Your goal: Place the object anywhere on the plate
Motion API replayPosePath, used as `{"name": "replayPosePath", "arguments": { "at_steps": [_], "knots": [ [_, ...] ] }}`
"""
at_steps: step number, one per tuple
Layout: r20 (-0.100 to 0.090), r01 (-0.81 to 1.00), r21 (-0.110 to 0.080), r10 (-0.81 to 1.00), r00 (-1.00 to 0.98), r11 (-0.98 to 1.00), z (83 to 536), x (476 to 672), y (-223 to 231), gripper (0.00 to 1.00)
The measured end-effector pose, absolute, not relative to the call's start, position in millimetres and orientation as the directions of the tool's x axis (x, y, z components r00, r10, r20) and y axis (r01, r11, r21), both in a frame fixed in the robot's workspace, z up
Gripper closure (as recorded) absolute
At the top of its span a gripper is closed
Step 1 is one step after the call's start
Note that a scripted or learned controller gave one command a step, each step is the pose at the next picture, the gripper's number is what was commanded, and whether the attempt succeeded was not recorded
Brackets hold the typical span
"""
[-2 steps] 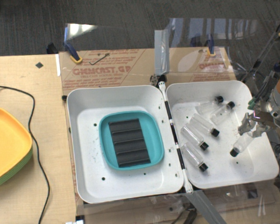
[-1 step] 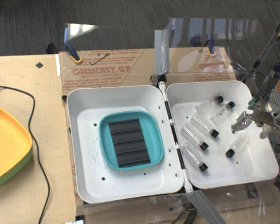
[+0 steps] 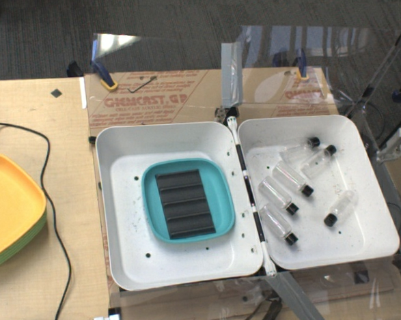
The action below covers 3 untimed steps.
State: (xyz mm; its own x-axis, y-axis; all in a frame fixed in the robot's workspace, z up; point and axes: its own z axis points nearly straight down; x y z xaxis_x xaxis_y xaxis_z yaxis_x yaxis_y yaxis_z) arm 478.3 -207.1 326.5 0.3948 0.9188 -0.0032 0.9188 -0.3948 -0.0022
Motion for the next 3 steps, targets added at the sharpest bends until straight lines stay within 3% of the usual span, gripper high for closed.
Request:
{"name": "replayPosePath", "arguments": {
  "at_steps": [1, 2, 3],
  "knots": [
    [-0.004, 0.830, -0.003, 0.830, 0.557, -0.557, 438.0, 509.5, -211.9, 0.00],
    [-0.004, 0.795, -0.004, 0.795, 0.607, -0.607, 287.7, 498.7, -171.8, 0.00],
    [-0.005, 0.753, -0.003, 0.753, 0.658, -0.658, 420.8, 512.2, -198.8, 0.00]
  ]
}}
